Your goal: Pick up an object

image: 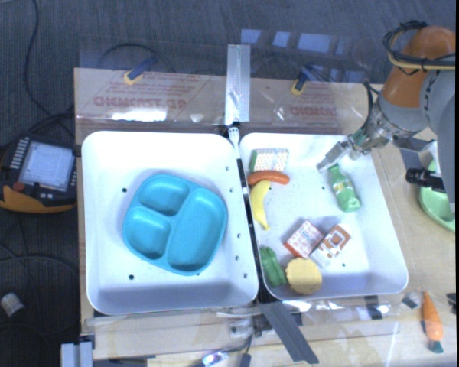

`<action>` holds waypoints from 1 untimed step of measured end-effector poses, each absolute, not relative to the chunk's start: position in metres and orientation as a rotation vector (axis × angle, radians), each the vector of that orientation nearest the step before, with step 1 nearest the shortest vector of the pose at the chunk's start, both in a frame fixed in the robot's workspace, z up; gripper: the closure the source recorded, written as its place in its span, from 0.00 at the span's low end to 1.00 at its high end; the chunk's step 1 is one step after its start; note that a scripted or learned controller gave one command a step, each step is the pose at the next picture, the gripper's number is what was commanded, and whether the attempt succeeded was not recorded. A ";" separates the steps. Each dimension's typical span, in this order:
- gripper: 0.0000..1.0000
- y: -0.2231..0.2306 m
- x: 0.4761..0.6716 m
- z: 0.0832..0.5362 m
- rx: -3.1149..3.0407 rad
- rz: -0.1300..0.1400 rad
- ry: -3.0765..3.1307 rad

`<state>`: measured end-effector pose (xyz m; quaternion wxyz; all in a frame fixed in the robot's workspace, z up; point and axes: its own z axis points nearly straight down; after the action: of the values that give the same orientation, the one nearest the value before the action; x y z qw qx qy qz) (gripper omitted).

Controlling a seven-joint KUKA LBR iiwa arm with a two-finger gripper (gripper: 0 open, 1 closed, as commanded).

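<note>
The gripper (335,156) hovers in the approach step, jaws state impossible to tell, just above the green bottle (343,188) lying in the right bin (390,235); next it needs a straight descent.

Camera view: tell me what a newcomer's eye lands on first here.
The big blue divided tray lying in the left bin stands out most. Next comes the huddle of toy food in the right bin: a yellow banana, a green bottle. The gripper hangs just above that bottle, at the bin's far right.
</note>
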<state>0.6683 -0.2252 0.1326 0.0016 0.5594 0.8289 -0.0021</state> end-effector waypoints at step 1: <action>0.00 -0.217 0.652 0.096 1.769 0.007 2.593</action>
<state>0.6520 -0.2174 0.0959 0.0013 0.5635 0.8261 0.0021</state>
